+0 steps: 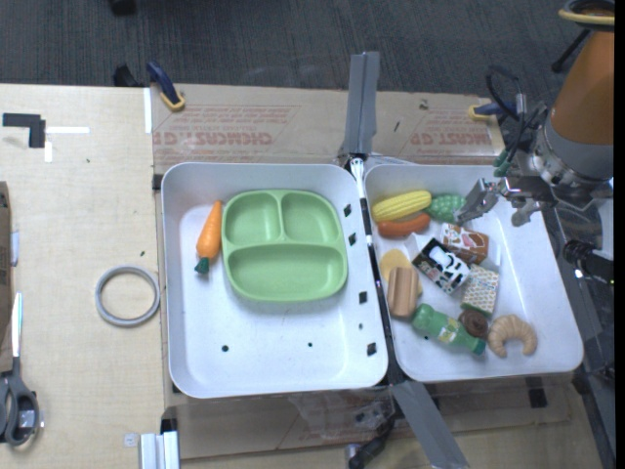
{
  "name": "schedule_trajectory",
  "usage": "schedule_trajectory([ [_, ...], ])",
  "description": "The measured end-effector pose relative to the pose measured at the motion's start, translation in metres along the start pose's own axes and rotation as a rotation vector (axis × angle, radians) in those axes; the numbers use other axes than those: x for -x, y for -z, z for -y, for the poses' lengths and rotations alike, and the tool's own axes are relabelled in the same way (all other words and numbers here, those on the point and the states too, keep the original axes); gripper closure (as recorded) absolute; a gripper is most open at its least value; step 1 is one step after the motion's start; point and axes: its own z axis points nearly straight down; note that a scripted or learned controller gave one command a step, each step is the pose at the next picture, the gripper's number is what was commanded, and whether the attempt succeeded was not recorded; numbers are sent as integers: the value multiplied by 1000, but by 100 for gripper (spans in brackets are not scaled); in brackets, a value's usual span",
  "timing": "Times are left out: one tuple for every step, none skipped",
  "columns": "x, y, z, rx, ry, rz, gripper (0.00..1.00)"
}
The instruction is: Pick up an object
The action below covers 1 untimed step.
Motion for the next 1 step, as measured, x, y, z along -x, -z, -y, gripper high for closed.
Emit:
schedule_trajectory([
  [-14,-127,13,2,103,0,0],
])
